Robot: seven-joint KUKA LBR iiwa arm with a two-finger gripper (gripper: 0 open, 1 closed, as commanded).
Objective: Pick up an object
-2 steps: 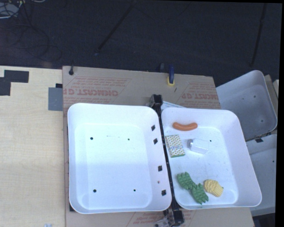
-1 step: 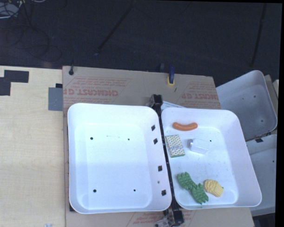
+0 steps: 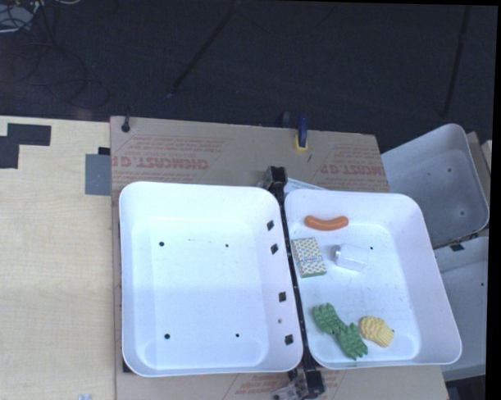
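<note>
Camera view, two white bins (image 3: 143, 232) on cardboard (image 3: 194, 156), wood bench (image 3: 42, 294), dark floor behind, hand state n/a.

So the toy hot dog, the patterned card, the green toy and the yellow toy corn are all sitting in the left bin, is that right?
Not quite. They lie in the right bin, as the camera view shows: the toy hot dog near its far side, the patterned card by the inner wall, and the green toy touching the yellow toy corn near the front.
</note>
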